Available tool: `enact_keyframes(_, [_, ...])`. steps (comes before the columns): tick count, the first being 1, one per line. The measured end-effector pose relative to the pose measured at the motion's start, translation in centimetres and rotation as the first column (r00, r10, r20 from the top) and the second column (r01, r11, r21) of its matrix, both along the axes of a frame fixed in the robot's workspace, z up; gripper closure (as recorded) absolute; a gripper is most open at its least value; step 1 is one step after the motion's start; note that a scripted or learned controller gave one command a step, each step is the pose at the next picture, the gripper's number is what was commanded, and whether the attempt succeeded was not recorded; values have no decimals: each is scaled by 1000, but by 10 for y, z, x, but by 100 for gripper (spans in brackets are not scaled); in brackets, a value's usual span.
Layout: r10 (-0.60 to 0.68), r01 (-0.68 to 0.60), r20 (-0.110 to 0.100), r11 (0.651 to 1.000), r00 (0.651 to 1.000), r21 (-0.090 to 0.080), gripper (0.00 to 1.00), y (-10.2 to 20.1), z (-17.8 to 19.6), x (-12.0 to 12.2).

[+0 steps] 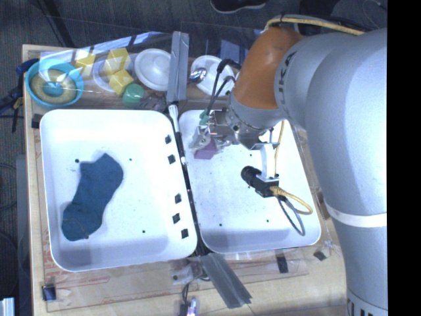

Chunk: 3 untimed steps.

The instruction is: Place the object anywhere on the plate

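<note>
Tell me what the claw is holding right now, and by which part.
Cannot tell. The claw is right above a small purple block at the far left corner of the right white bin; a hold isn't visible.

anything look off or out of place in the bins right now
Nothing is spilled or broken. The one oddity is a small purple object tucked into the far left corner of the right bin, right at the gripper and crowded against the wall. The blue sock in the left bin lies flat, apart from it.
</note>
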<state>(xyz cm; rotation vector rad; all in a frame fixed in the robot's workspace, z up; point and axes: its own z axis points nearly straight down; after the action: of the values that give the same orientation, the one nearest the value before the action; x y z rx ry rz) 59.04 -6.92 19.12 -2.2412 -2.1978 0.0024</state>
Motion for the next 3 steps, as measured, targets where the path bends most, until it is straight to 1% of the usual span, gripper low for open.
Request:
enact_keyframes(1, [-141,141,-3,990,990,-2,100,77,-1,62])
enact_keyframes(2, [-192,192,-1,981,981,-2,100,158,-1,65])
enact_keyframes(3, [-262,262,-6,965,965,-3,100,112,-1,65])
